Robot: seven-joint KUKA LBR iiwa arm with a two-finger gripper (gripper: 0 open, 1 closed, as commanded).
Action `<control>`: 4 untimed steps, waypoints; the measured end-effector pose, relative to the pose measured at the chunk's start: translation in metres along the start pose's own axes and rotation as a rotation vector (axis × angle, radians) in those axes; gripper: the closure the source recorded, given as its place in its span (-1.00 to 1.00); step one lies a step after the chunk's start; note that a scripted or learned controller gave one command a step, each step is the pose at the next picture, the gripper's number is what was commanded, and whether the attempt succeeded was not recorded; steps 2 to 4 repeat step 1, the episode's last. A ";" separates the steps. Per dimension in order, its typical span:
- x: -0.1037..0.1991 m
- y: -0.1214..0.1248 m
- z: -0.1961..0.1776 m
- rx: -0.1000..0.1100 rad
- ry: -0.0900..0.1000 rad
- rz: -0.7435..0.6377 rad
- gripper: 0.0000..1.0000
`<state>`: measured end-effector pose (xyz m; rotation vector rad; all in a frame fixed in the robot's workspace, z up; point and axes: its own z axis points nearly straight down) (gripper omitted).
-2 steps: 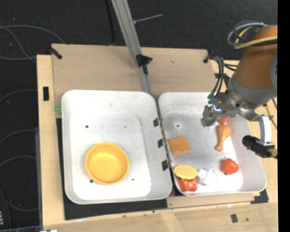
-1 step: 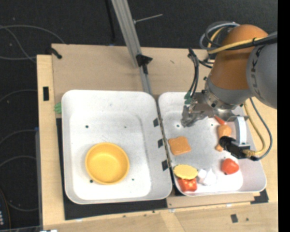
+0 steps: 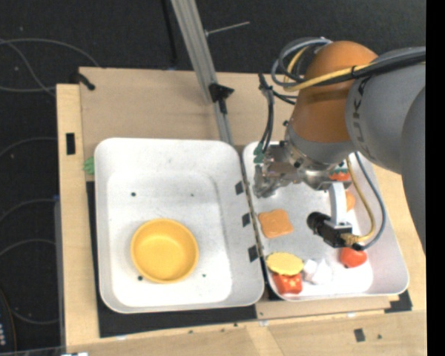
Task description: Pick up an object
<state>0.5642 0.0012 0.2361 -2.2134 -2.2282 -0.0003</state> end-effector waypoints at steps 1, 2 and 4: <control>0.044 0.007 0.004 -0.001 0.000 0.001 1.00; 0.044 0.007 0.004 -0.001 0.000 0.001 1.00; 0.044 0.007 0.004 -0.001 0.000 0.001 1.00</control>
